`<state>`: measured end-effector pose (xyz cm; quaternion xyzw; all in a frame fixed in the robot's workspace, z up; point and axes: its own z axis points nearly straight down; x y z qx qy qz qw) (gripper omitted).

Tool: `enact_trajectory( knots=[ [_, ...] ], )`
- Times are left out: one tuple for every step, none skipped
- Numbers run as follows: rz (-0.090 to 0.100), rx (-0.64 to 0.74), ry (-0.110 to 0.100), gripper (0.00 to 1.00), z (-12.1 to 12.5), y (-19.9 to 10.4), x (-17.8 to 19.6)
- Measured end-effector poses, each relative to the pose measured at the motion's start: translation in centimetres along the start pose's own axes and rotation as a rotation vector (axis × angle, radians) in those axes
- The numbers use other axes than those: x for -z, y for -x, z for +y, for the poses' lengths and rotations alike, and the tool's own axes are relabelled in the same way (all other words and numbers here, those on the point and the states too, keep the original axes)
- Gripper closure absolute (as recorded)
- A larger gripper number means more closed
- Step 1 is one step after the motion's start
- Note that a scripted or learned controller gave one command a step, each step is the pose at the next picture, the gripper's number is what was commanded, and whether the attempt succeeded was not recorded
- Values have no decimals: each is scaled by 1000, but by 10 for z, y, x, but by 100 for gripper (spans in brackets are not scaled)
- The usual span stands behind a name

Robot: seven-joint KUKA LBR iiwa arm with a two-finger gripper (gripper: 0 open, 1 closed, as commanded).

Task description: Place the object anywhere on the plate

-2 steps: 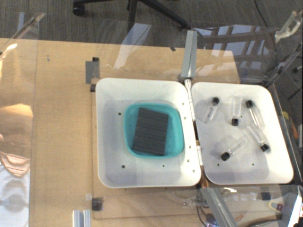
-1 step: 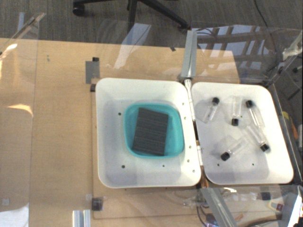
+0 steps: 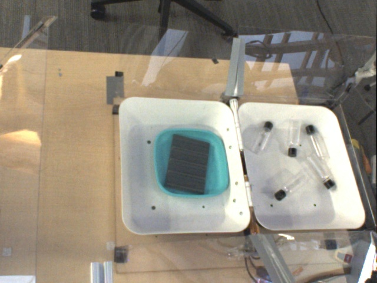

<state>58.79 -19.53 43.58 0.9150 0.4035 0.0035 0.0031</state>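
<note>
Two white bins (image 3: 135,175) sit side by side on the wooden table (image 3: 59,158). Beyond the table, an office chair base (image 3: 168,5) stands on grey carpet (image 3: 53,16). Cables (image 3: 265,264) trail below the right bin.

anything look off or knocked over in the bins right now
Nothing looks damaged or spilled. The clear vials in the right bin all lie on their sides, scattered at different angles. In the left bin, the dark ridged block sits slightly tilted on the teal plate.

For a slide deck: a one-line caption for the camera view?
Dark ribbed block lying on teal plate in left bin; clear black-capped vials scattered in right bin.
</note>
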Motion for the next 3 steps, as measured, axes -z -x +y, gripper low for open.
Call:
enact_trajectory(
  knots=[
    [-1,-14,2,0,56,-47,0],
    [0,-87,0,0,27,-22,0],
    [1,-199,1,0,41,-34,0]
  ],
)
